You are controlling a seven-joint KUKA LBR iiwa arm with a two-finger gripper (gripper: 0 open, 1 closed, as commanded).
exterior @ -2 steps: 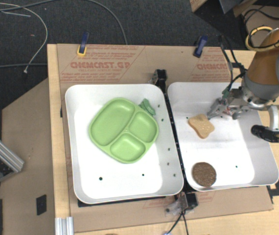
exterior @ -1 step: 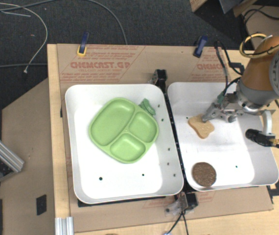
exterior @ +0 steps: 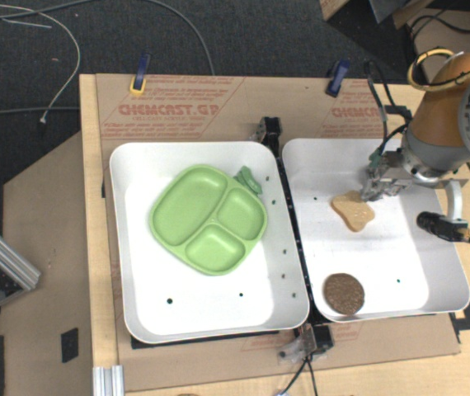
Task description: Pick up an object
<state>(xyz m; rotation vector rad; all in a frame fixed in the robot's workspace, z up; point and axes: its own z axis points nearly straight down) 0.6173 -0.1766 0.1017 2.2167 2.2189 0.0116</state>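
Observation:
In the right bin [exterior: 433,291] lies a tan, bone-shaped piece [exterior: 353,212] near the middle. My gripper [exterior: 374,188] reaches in from the right and hangs low at the piece's upper right end, close to it or touching it. A brown round disc [exterior: 344,293] rests near the bin's front left corner. The left bin [exterior: 136,221] holds a green three-part plate [exterior: 209,219], with a small dark green object [exterior: 249,180] at its upper right rim.
The grey arm with its orange band [exterior: 445,106] crosses the right bin's far right side. Cables [exterior: 381,106] hang beside it. A black part [exterior: 443,225] sticks out over the bin's right edge. Blue clamps [exterior: 141,73] hold the cardboard base.

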